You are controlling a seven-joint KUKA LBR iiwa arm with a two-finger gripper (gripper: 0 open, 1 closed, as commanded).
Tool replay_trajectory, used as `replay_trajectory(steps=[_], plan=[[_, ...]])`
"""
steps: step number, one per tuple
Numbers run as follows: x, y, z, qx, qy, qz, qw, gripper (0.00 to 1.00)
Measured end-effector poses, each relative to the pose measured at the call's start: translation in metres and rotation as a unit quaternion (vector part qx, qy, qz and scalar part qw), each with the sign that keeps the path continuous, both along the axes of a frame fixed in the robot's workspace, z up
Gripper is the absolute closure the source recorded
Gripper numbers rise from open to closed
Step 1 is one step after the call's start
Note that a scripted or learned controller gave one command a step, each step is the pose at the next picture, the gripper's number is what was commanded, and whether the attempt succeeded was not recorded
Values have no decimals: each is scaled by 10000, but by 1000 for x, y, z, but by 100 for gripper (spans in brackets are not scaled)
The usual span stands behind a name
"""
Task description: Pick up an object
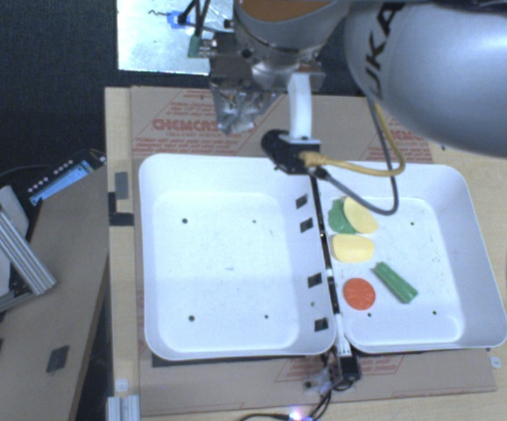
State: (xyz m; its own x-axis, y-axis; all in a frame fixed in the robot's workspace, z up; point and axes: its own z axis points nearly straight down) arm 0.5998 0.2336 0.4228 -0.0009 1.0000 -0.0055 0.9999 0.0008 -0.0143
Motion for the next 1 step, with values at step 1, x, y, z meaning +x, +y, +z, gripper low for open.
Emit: replay_trajectory(steps=[1], plan=[[64, 0, 44, 34, -107, -5, 9999, 100]])
